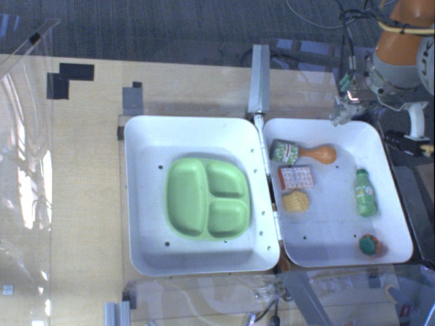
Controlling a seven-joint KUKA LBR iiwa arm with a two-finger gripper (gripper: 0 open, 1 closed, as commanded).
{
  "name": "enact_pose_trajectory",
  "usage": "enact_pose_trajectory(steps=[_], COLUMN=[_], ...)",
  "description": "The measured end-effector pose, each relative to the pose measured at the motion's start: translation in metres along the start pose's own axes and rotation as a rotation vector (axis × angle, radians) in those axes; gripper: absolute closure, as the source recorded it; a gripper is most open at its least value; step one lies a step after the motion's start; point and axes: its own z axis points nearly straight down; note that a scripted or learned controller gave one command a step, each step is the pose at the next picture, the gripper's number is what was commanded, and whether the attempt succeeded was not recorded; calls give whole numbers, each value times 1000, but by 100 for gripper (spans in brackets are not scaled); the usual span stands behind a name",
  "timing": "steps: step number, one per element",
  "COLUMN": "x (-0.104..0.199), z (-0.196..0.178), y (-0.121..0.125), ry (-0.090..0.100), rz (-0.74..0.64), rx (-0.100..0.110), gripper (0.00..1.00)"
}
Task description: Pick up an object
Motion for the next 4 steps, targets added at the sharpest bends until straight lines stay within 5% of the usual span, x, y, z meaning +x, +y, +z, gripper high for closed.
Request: enact_pose_trajectory(steps=[1, 2, 3, 4], x=[0, 8, -35, -33], z=[1, 132, 139, 130], y=[0, 0, -44, -41], ry=[0, 1, -1, 0], rz=[0, 1, 53, 50], rx=[1, 0, -3, -7], gripper=[0, 0, 0, 100])
